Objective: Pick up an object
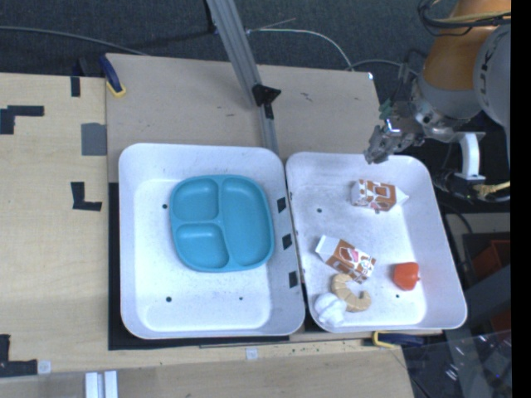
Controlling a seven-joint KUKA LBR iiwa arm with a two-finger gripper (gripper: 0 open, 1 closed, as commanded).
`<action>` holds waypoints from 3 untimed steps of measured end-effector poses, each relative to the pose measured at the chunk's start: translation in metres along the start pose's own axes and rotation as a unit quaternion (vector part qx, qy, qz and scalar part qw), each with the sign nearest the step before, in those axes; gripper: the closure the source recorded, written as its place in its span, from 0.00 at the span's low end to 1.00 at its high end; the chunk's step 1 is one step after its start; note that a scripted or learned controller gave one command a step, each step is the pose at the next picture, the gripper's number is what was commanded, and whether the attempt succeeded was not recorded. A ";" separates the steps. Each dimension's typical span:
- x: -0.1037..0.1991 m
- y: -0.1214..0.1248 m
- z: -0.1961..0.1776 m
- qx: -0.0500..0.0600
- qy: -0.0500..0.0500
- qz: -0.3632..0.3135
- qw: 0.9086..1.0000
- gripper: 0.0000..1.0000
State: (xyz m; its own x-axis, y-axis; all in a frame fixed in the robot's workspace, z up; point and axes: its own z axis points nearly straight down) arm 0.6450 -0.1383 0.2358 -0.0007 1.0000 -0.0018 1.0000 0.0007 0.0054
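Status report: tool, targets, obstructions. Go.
Tool above right bin's far rim, holding nothing visible. Nearest: white-and-brown packet. Second packet, red object, pretzel-like piece untouched. Path unobstructed.

The arm (465, 40) is cut off by the right edge — only its orange band and wrist show. The gripper (379, 152) is too small and dark to tell how its fingers stand. The metal pole (236, 48) runs off the top edge. The packets (373, 196) carry print too small to read — likewise the white lump (329, 308) at the right bin's near edge.

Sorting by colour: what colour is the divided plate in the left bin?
Light blue plate, camera view.
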 end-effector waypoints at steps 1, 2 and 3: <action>0.000 0.001 -0.023 0.002 0.001 0.000 1.000 1.00; 0.050 0.003 -0.027 0.003 0.002 -0.003 1.000 1.00; 0.101 0.012 -0.026 0.003 0.002 -0.003 1.000 1.00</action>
State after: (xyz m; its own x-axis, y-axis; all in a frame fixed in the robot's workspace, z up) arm 0.6571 -0.0373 0.2614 -0.0060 1.0000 0.0012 1.0000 0.0060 -0.0009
